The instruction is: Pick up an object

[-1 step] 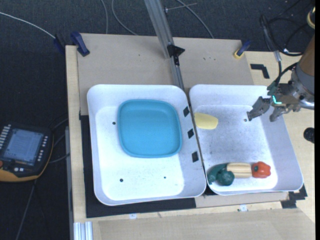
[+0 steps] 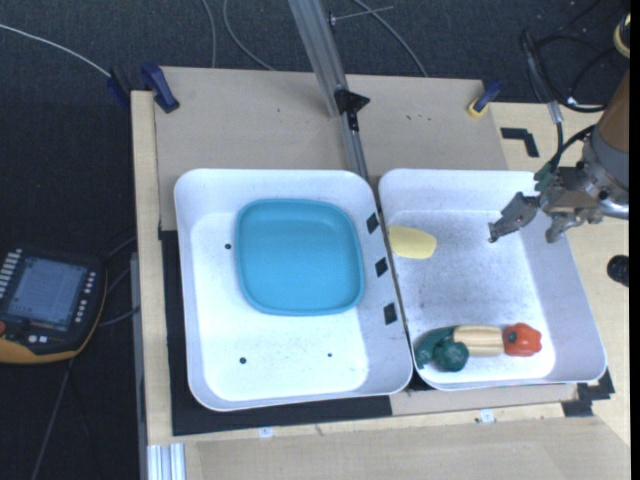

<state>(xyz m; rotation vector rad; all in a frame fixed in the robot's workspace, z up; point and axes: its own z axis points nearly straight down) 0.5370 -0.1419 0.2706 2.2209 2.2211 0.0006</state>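
Grey fingers (image 2: 525, 226) spread with nothing between them, we note; yellow object (image 2: 412, 242) lies left, red one (image 2: 521, 339) below.

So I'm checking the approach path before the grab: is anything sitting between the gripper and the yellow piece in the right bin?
Nothing visible is. The gripper hangs with fingers spread over the right bin, and only bare bin floor lies between it and the yellow piece. The other toys lie along the near wall, off that line.

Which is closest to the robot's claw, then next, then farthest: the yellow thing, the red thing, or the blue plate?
From the gripper:
1. Red thing, right bin's near edge.
2. Yellow thing, right bin's left side; too close to call with the red.
3. Blue plate, left bin.
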